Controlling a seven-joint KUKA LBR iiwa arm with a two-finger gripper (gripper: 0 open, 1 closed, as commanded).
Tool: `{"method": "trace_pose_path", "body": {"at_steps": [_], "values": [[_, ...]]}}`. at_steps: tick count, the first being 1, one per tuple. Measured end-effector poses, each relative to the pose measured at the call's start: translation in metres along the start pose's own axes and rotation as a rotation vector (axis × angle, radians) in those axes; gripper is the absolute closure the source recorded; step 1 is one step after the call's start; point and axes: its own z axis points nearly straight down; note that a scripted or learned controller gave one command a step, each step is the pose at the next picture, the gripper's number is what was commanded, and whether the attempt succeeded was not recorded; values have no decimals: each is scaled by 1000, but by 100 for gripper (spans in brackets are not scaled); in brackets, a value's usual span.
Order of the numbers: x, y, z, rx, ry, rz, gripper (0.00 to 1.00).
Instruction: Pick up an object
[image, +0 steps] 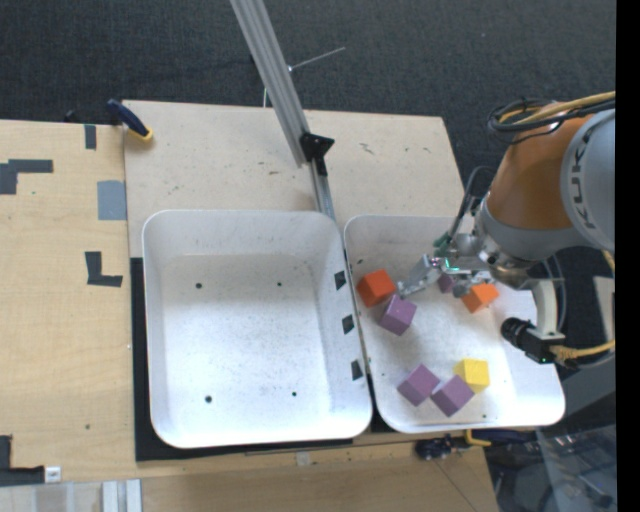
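Look in the right bin (520, 400): your blocks sit there. An orange block (376, 287) and a purple block (397, 314) lie near the left wall. Your end effector (432, 270) hangs just beside them, fingers spread wide, holding nothing. A small orange block (481, 296) sits under the wrist. Two purple blocks (434, 389) and a yellow block (473, 373) lie near the front.
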Motion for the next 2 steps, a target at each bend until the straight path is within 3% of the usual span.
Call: {"method": "trace_pose_path", "body": {"at_steps": [2], "values": [[0, -8, 114, 2, -1, 1, 0]]}}
